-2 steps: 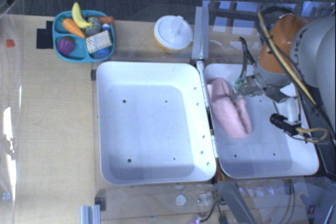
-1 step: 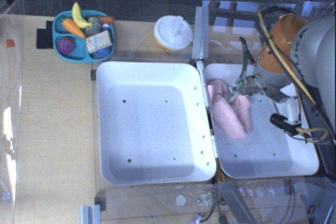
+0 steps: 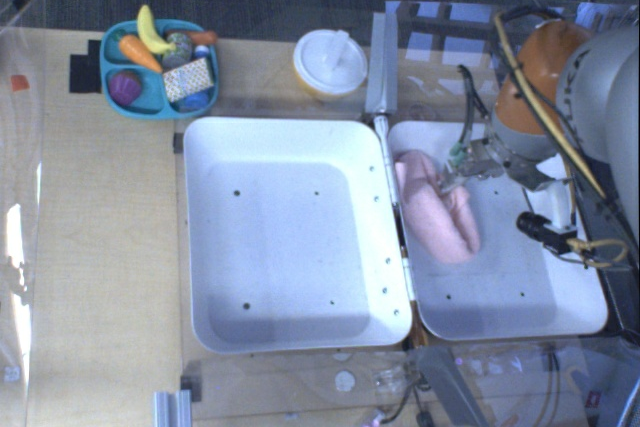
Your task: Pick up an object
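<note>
One hand (image 3: 462,165) reaches into the right bin (image 3: 520,300) and sits at the upper edge of a pink cloth (image 3: 436,215), seemingly touching it. I cannot tell if the hand is spread or pressed together. To do this step well, I think it should press into the soft folds, pinch a thick part, then lift straight up. The left bin (image 3: 290,230) lies beside on the worktop (image 3: 90,245).

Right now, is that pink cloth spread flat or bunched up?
Bunched up: the pink cloth lies as a rumpled, rolled lump in the right bin, by its left wall.
</note>
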You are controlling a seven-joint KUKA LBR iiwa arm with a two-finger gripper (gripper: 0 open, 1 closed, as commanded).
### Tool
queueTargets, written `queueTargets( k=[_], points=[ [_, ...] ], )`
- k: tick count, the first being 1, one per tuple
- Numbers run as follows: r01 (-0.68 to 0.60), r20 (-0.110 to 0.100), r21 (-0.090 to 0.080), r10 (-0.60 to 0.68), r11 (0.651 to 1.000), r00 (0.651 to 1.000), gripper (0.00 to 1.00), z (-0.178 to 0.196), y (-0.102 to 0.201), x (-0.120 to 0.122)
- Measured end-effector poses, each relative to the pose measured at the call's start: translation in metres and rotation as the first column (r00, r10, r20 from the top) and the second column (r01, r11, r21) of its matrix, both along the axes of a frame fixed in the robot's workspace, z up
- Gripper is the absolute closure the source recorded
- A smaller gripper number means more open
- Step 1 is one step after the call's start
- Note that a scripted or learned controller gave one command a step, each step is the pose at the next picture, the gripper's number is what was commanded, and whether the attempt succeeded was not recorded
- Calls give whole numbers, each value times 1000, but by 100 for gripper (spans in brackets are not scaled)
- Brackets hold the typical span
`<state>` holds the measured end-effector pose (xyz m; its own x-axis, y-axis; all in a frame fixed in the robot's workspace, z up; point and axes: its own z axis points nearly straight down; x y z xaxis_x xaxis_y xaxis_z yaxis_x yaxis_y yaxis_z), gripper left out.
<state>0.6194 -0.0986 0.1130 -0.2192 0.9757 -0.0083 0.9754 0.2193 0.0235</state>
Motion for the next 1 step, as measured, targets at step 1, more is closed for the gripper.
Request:
queueTargets(
  k=[1],
  points=[
    [98,-20,4,-98,995,995,100,-14,-14,-16]
  ],
)
